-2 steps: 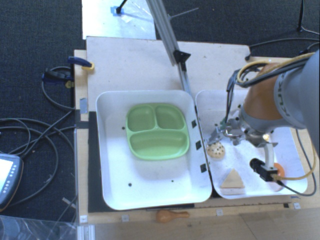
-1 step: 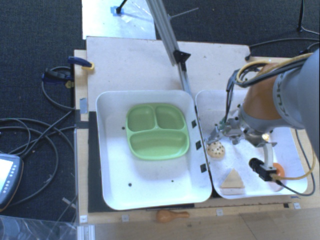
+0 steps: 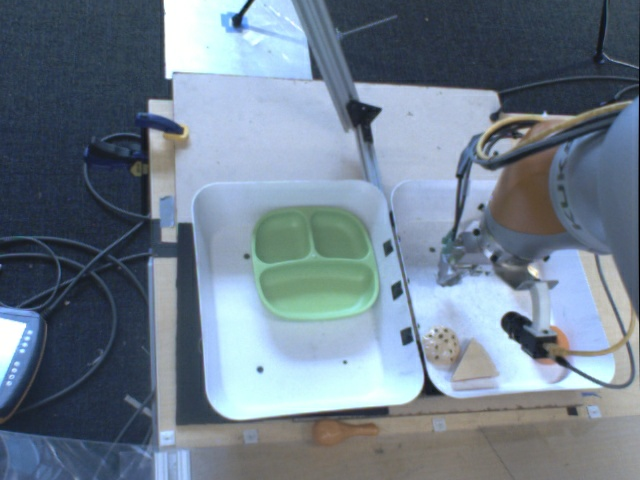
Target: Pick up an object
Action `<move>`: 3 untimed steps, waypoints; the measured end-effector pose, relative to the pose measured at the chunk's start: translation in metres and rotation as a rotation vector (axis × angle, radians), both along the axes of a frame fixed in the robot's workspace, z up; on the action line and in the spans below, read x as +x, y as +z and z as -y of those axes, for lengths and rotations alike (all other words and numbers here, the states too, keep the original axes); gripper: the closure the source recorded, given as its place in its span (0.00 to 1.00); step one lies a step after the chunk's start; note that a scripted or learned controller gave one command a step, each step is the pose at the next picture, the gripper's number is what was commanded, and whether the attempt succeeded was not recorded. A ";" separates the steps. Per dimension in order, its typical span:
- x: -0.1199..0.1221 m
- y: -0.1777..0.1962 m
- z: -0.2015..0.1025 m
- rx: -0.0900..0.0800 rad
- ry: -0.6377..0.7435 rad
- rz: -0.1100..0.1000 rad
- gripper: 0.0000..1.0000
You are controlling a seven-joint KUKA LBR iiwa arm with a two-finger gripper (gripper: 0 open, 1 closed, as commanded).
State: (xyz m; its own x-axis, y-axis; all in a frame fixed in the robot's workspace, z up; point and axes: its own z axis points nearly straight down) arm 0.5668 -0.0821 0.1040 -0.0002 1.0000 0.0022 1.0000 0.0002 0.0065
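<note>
A pale wooden worktop (image 3: 270,128) stands on dark carpeted floor (image 3: 70,58), seen from above at a slant. A blue-and-yellow clamp (image 3: 150,133) grips the worktop's left edge, near black cables (image 3: 60,268) that loop across the carpet toward a grey handheld screen (image 3: 15,353) at the lower left. A slanted metal pole (image 3: 325,43) crosses the worktop from the top of the view. A lighter board (image 3: 215,18) lies on the floor behind. Even, soft light falls across the scene.
</note>
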 end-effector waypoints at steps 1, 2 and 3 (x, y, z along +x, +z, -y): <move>-0.006 0.046 0.000 -0.002 0.003 -0.002 1.00; -0.008 0.091 -0.003 -0.003 0.005 0.000 1.00; -0.006 0.145 -0.003 -0.003 0.006 0.002 1.00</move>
State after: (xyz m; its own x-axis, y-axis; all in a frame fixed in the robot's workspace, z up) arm 0.5607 -0.0791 0.2494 -0.0062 1.0000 -0.0011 0.9999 0.0062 0.0084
